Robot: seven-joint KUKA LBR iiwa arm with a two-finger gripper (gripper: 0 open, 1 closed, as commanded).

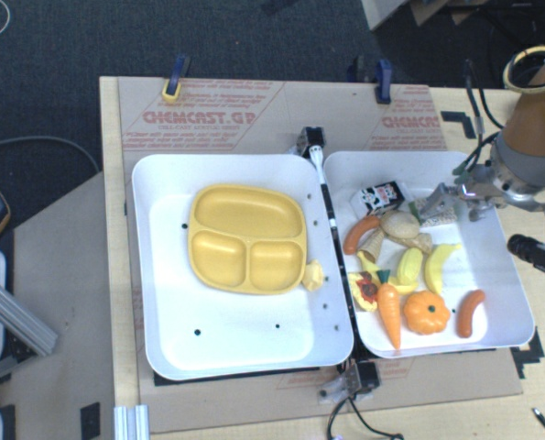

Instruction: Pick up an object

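The right bin (pixel 506 273) holds a heap of toy food. In it lie a black-and-white carton (pixel 380 193), a beige lump (pixel 402 227), a red sausage (pixel 359 233), a yellow banana (pixel 441 264), a carrot (pixel 389 314), an orange pumpkin (pixel 426 312) and a second sausage (pixel 471 312). My gripper (pixel 430 211) hangs low over the bin's far right part, just right of the beige lump and the carton. I see nothing held in it.
The left bin (pixel 162 273) bears a yellow divided plate (pixel 247 238), with a small yellow piece (pixel 313 275) by its right wall. The arm's grey wrist (pixel 519 168) crosses the right bin's far corner. Clamps sit on the bench's back edge.
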